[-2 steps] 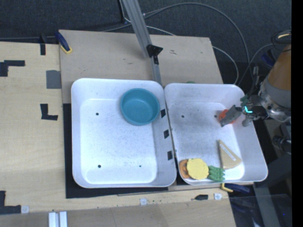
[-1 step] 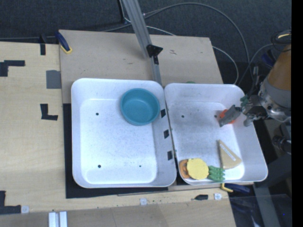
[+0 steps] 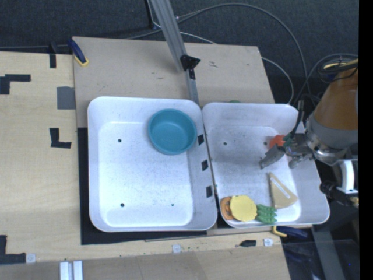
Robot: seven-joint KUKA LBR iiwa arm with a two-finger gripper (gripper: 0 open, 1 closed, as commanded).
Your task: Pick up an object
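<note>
Hand (image 3: pixel 273 158) hovering low over the right bin (image 3: pixel 239 114), fingers spread apart, gripping nothing. Tan wedge (image 3: pixel 282 193) just nearer, yellow disc (image 3: pixel 243 207) along near wall. Blue bowl (image 3: pixel 172 131) sitting in left bin (image 3: pixel 105 174).

The yellow disc (image 3: pixel 243 207) hides part of the orange piece (image 3: pixel 225 207) beneath it.

A tan bench top (image 3: pixel 35 156) carries black tape marks (image 3: pixel 57 137). Dark carpet (image 3: pixel 70 7) lies beyond, crossed by 1 slanted metal pole (image 3: pixel 166 19).
</note>
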